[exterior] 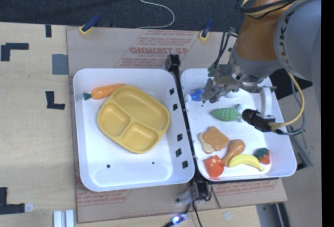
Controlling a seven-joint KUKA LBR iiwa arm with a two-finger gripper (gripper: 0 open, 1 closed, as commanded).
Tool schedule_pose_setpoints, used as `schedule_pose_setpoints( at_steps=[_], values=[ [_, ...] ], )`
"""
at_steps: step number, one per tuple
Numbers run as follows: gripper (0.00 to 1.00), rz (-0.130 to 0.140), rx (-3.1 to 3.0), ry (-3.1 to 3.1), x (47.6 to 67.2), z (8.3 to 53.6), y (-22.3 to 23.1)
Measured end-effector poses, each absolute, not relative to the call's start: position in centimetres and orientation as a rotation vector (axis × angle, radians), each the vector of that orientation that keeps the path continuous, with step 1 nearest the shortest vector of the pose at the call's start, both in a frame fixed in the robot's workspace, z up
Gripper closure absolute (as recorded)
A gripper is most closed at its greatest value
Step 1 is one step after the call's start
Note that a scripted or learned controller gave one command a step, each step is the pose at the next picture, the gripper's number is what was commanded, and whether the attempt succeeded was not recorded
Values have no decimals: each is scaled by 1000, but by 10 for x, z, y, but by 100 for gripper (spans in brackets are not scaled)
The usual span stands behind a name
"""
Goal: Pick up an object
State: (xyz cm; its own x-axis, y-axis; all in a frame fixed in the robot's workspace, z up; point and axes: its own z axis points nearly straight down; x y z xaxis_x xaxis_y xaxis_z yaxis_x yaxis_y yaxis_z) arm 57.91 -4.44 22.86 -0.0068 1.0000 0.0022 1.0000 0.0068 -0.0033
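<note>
I am watching the grey two-finger gripper (pixel 213 91) hanging over the far left corner of the right shallow white bin (pixel 281 155), just beside a small blue plastic piece (pixel 196 95) (too small for me to read its long axis). I cannot tell whether the gripper is grasping anything. A bumpy green toy vegetable (pixel 225 114) is lying near, lengthwise left to right, with a tan toy toast slice (pixel 215 139) sitting nearer the front.

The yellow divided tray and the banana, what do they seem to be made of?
The yellow divided tray looks like moulded plastic, matte: one even colour, smooth rounded compartments. The banana is probably toy plastic, slightly glossy: flat, uniform yellow.
</note>
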Motion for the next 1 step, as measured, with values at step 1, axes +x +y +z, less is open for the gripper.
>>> schedule_pose_setpoints(
  at_steps=[1],
  values=[
    [100, 1, -2212, -2226, 567, 234, -3]
  ],
)
